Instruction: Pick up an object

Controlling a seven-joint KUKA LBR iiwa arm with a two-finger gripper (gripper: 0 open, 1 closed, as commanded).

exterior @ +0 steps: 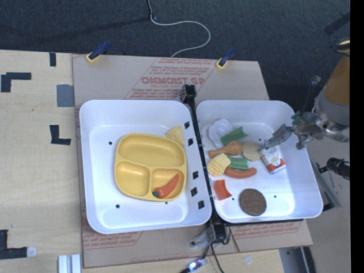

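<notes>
Brown disc (252,202) lies near; carton (273,159) sits just below the spread pincer (284,135).

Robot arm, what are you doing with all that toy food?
The robot arm reaches in from the right, and its gripper hovers over the right bin, just above a small red and white carton. It holds nothing yet. Toy food lies in that bin: a chicken drumstick, corn, a sausage and a brown patty. In the left bin sits a yellow divided plate with a red pepper on it.
</notes>
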